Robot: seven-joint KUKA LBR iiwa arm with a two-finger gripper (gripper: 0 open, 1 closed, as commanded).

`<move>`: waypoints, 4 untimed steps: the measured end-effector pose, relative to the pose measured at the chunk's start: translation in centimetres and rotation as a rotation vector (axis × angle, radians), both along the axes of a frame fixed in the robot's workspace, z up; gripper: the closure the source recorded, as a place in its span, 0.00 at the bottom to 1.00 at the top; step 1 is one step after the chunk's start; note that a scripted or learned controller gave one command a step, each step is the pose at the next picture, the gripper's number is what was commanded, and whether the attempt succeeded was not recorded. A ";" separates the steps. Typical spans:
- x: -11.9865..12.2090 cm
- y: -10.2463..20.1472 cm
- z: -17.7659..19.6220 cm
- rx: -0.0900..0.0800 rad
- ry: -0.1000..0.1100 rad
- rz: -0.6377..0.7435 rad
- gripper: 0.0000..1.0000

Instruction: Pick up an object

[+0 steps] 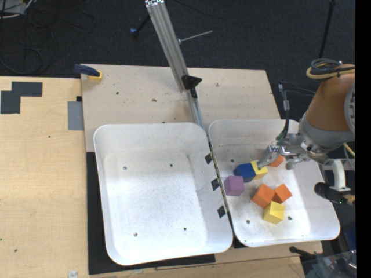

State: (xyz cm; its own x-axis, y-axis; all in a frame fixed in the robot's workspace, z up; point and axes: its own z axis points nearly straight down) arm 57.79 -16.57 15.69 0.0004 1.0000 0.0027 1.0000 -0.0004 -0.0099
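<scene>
You are looking down on 2 shallow white bins side by side; the right bin (301, 233) serves as the landmark here. The grey arm with its orange band (330, 106) reaches over that bin's far right side. Its gripper (272, 154) hangs low inside the bin, and whether it is open, closed or gripping something cannot be told. Just beside the gripper lie a blue block (244, 171) and a small yellow piece (259, 168). Nearer the bin's front sit a purple cube (234, 185), 2 orange cubes (264, 195) touching each other, and a yellow cube (274, 212).
</scene>
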 end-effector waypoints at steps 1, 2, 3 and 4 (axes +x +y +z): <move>1.2 -0.1 -4.2 0.003 -0.012 -0.001 0.00; 1.3 -0.5 -2.7 -0.004 -0.021 -0.006 1.00; 2.4 -0.7 2.3 -0.004 -0.013 0.001 1.00; 2.4 -0.8 6.9 -0.003 -0.012 0.001 1.00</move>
